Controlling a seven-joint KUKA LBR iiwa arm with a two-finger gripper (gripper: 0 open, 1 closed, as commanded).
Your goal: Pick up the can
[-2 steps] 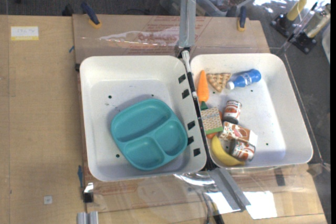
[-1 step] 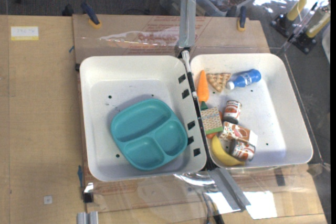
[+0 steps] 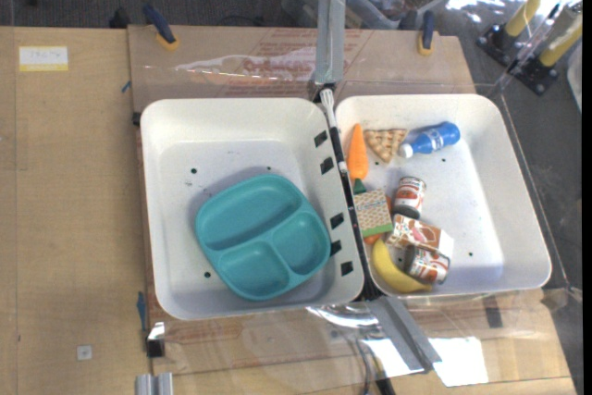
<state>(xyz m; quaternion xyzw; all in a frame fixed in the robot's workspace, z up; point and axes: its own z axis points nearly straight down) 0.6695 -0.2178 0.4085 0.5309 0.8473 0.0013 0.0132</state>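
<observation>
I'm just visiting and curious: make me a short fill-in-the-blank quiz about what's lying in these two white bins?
1. The teal divided tray lies in the ____ bin as the camera sees it.
2. The carrot beside the divider is ____ in colour.
3. The bottle lying near the right bin's far edge is ____.
4. The yellow fruit at the right bin's near edge is a ____.

Missing words: left; orange; blue; banana
</observation>
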